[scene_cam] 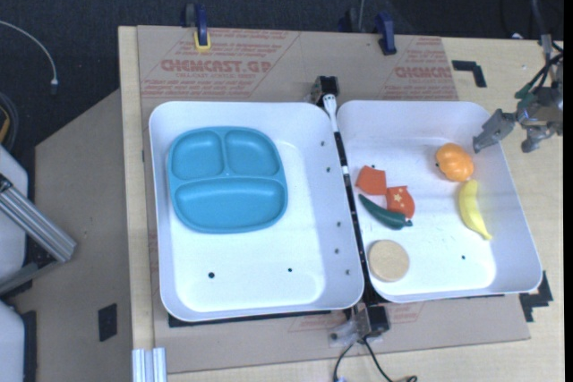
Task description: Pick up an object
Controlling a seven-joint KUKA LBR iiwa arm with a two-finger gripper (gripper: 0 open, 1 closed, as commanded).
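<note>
The right bin (430, 134) holds several toy foods: an orange (454, 162), a yellow banana (473, 208), a red-orange wedge (371, 180), a red piece (402, 200), a dark green chili (383, 212) and a round tan disc (389, 259). My gripper (508, 137) hangs over the bin's far right rim, just up and to the right of the orange. It is open, nothing sits between its fingers, and it touches none of the objects.
A blue divided plate (228, 179) lies in the left bin (260, 282). A black hinge strip (342, 183) runs between the two bins. Blue clamps (200, 24) hold the cardboard base at the back edge.
</note>
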